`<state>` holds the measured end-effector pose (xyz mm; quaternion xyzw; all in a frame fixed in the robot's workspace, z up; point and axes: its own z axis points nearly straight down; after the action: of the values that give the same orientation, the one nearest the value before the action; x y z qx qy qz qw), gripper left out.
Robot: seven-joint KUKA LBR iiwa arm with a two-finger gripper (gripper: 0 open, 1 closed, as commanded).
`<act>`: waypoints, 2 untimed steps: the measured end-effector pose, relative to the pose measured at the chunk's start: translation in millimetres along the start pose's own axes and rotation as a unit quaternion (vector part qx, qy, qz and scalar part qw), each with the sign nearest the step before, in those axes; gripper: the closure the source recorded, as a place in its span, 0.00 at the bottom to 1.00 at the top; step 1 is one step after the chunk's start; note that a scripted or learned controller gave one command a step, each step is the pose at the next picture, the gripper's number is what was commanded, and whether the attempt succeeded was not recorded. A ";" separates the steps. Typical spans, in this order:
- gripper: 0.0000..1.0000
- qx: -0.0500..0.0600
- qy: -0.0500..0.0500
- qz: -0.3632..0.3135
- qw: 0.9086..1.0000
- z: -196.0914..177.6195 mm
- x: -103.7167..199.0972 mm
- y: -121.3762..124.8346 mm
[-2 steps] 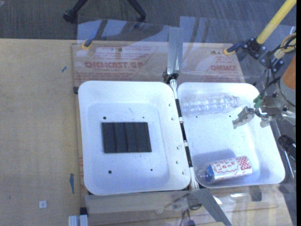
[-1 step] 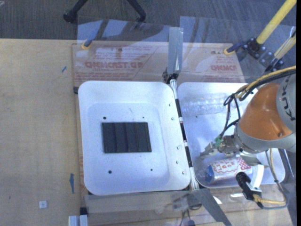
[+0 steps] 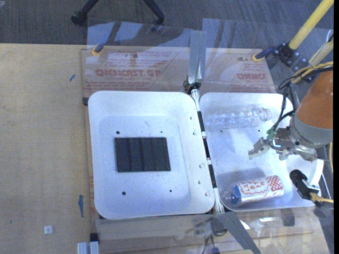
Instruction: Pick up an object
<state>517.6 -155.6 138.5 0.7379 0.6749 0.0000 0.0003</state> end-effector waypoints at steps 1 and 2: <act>0.00 -0.004 0.000 -0.074 0.997 50.4 17.3 -37.7; 0.00 -0.001 -0.001 -0.017 1.000 32.3 -19.4 -5.3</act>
<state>510.7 -174.4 106.2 0.7262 0.6874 0.0002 0.0014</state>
